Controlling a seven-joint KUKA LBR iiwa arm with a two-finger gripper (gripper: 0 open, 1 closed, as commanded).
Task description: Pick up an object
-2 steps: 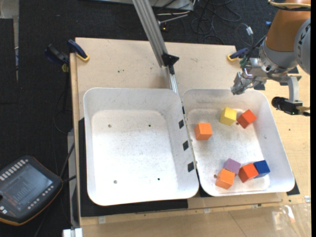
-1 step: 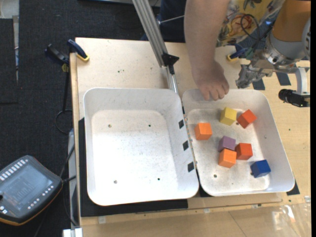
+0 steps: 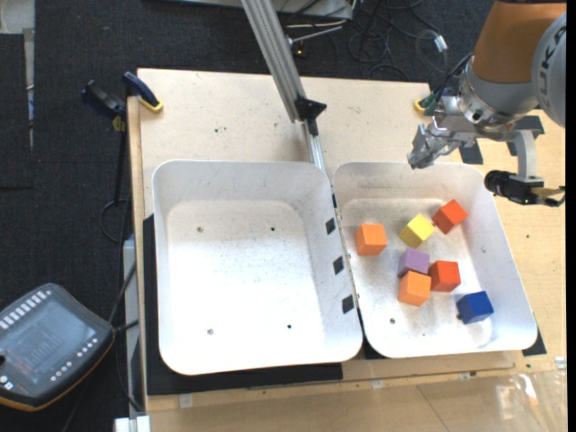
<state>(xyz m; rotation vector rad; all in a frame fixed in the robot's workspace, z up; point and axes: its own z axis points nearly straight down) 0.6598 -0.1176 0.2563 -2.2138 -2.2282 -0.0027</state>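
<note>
Your gripper [image 3: 423,156] hangs over the far edge of the right bin [image 3: 513,327], near its top rim, well apart from every block. You can't tell from this angle whether the claw is spread or closed; the tips blur into the metal around them. Nothing sits between them that you can see.

All candidates are small foam-looking cubes in the right bin, matte, solid colours:
- orange cube [image 3: 370,238], alone on the left side of the bin
- yellow cube [image 3: 418,229], just beside the red-orange cube [image 3: 450,215], both tilted on the diagonal, toward the far side
- purple cube [image 3: 414,261] touching a second orange cube [image 3: 414,287] below it
- red cube [image 3: 445,275] touching that second orange one on its right
- blue cube [image 3: 474,307], nearest the bin's front right corner, slightly apart from the cluster

The yellow and red-orange pair lies closest to your gripper.

The left bin [image 3: 180,241] shows only specks on its floor. A grey pendant [image 3: 45,340] lies off the bench at bottom left.
</note>
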